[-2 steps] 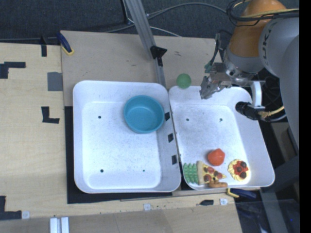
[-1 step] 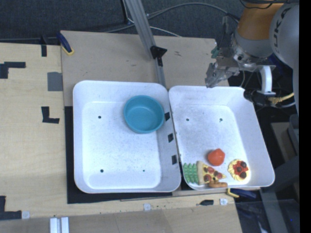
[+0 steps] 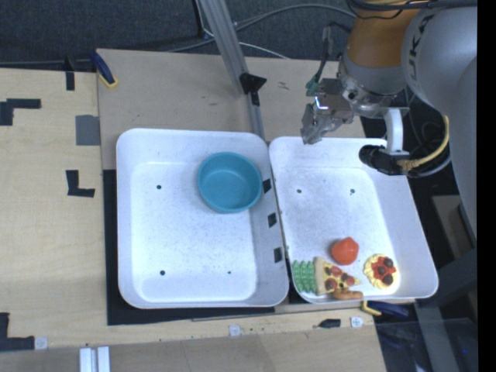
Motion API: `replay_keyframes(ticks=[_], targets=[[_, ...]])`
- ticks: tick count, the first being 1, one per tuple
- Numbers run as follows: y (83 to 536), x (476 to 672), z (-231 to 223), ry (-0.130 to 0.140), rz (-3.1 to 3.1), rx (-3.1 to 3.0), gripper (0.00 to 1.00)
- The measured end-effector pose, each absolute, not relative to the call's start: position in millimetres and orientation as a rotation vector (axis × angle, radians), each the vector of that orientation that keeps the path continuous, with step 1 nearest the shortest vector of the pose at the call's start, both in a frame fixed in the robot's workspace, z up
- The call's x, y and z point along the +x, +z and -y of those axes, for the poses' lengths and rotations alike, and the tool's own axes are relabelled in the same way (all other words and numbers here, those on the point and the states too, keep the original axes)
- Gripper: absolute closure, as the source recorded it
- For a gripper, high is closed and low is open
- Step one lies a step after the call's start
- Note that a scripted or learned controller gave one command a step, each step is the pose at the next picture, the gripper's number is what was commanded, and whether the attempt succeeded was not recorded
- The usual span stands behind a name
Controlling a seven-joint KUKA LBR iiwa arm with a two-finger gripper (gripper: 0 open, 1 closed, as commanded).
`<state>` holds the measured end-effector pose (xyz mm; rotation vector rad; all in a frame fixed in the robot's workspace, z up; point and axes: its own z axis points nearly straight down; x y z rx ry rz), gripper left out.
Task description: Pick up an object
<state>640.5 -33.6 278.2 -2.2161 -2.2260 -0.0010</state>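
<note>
Inventory of my bench, seen from above. Left bin (image 3: 139, 231): one blue bowl (image 3: 229, 181), upright, near the far right corner. Right bin (image 3: 403, 215): three small toy foods grouped along the near edge, namely a red tomato (image 3: 345, 249); a pizza slice (image 3: 329, 277) with a green crust end, lying at the near left corner just in front of the tomato; and a round yellow tart with red berries (image 3: 380, 270) just right of the tomato. My gripper (image 3: 315, 127): hanging above the far left corner of the right bin, well apart from all three foods, nothing between its fingers; whether they are apart or together, I cannot tell.
</note>
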Motion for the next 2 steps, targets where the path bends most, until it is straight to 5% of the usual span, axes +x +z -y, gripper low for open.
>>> replay_keyframes(ticks=[2], targets=[[243.1, 622.5, -62.4, 0.002, 2.224, -2.217, 1.0]])
